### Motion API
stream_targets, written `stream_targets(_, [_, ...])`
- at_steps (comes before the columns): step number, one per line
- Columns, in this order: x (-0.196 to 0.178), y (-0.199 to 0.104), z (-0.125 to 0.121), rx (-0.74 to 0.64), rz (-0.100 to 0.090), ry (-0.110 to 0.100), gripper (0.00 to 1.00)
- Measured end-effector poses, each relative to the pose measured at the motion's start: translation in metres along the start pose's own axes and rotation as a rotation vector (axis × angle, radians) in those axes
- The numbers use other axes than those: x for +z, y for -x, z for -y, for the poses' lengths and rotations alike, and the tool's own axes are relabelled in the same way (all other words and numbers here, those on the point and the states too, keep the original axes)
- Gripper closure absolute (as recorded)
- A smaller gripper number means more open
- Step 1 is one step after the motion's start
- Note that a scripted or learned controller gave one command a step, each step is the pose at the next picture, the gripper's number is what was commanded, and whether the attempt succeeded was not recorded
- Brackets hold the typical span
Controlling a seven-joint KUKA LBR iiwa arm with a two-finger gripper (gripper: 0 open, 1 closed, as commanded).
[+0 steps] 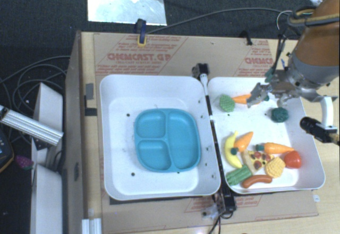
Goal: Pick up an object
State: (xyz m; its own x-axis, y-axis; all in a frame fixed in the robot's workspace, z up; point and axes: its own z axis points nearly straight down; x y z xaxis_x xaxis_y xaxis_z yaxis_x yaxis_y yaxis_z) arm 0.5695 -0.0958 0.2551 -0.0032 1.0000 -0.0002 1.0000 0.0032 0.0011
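Note:
My gripper point(270, 95) hangs over the back of the right bin point(311, 137), open, with nothing between its fingers. Its left finger point(258, 94) is close to a small orange carrot point(241, 99), which lies beside a green round piece point(227, 102). A dark teal lump point(279, 115) sits just in front of the right finger. Toward the bin's front lie a banana point(231, 152), an orange piece point(244, 140), a pizza slice point(255, 158), a larger carrot point(277, 148), a tomato point(292, 159), a waffle point(274, 167), a sausage point(256, 180) and a green pickle point(238, 175).
The left bin point(117, 121) holds a blue divided plate point(167, 139). A black divider rail point(210, 121) runs between the bins. A black part of the arm point(319, 129) juts over the right bin's right rim. Cables and metal parts lie left of the bench.

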Motion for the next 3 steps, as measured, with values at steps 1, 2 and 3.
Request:
stream_targets(1, [0.143, 0.036, 0.038, 0.003, 0.000, -0.004, 0.00])
stream_targets(2, [0.171, 0.024, 0.059, 0.002, 0.000, 0.001, 0.00])
stream_targets(3, [0.160, 0.024, 0.058, 0.002, -0.001, 0.003, 1.00])
